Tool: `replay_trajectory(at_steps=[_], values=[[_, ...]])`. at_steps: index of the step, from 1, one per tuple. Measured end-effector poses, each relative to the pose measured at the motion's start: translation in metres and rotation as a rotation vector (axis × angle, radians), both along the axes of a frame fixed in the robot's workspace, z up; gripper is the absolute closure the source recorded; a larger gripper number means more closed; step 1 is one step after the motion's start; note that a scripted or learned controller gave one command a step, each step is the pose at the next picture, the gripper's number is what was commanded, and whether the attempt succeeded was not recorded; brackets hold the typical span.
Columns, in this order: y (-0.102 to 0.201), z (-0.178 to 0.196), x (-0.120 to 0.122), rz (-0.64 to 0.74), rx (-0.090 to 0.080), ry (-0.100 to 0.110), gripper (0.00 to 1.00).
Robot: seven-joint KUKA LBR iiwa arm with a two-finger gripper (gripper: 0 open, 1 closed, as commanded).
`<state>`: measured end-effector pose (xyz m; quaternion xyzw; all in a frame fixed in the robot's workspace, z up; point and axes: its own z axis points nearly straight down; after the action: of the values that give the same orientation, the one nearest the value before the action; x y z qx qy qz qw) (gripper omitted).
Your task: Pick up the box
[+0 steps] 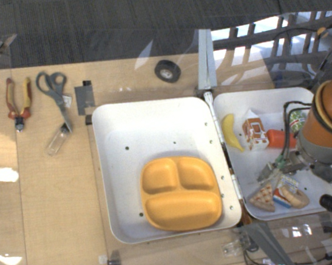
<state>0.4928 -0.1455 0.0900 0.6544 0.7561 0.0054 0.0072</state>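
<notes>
The arm reaches into the right bin [307, 92], its gripper [277, 171] low among clutter beside the box [254, 133] and banana [231, 132]; finger state unclear.

Two shallow white bins sit side by side on the wooden bench [52, 236]. The left bin [117, 135] holds a yellow three-compartment tray [180, 192] toward its near edge. In the right bin [245, 170], a banana [231, 132] lies near the left wall, with a small red-and-white box [254, 133] just beside it. Several small packaged items [279, 195] cluster near the near edge. The arm [330, 121] hangs over the right side, its gripper [279, 168] low above that cluster. Pliers [18, 102], scissors [55, 95] and a tape roll [168, 70] lie along the bench's far edge.
</notes>
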Motion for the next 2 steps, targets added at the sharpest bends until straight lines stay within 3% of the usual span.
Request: replay_trajectory(at_steps=[1,2], values=[[-0.0014,0.0121,0.0032,0.001,-0.006,-0.01,1.0],[-0.0015,0.0121,0.0031,0.001,-0.006,-0.01,0.0]])
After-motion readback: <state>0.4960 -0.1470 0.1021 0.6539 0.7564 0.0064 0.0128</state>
